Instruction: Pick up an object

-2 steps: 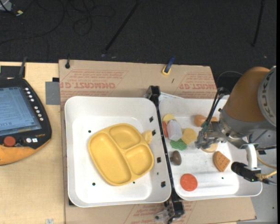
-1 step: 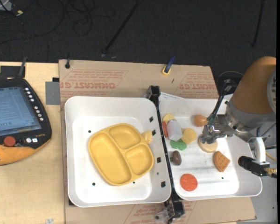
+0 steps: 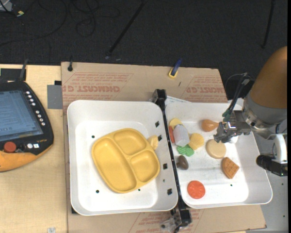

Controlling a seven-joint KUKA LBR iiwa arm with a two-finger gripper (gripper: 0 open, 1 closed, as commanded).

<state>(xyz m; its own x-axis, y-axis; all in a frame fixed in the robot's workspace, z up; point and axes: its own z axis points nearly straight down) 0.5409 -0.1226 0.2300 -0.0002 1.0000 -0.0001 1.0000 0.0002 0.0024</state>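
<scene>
The counter (image 3: 29, 198) is of pale wood, and a sheet of brown cardboard (image 3: 136, 79) lies on it under two shallow white bins with smooth walls and rounded corners. In the left bin (image 3: 82, 130) lies a yellow plastic plate (image 3: 126, 159), glossy, with three compartments. The right bin (image 3: 254, 193) holds small toy foods: a flat round cream-coloured piece (image 3: 216, 149), a brown wedge (image 3: 230, 168) with a rough surface like bread, a red disc (image 3: 196, 189), a dark brown oval piece (image 3: 183, 163), a green ribbed piece (image 3: 185, 150), a pale yellow lump (image 3: 197, 141), a grey rounded piece (image 3: 181, 135) and an orange smooth piece (image 3: 209, 125).

The grey arm (image 3: 269, 93) with its orange band enters from the right. The claw (image 3: 226, 131) hangs over the right bin, just beside the far edge of the cream-coloured piece; whether the claw is open or closed one cannot tell.

On the left of the counter rests a black control tablet (image 3: 17, 125) with a screen.
</scene>
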